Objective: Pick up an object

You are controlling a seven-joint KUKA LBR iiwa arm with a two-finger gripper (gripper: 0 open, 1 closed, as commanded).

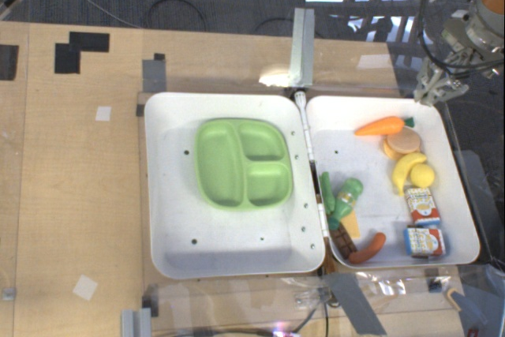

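The gripper (436,87), its grip state impossible to tell, is poised above the right bin's (371,170) far corner, near the toy carrot (380,126)

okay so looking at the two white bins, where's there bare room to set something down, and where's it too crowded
Bare floor in the right bin lies in its middle, between the green bottle and the banana, and left of the carrot. Its right side and lower left corner are crowded. The left bin has bare floor around the green tray.
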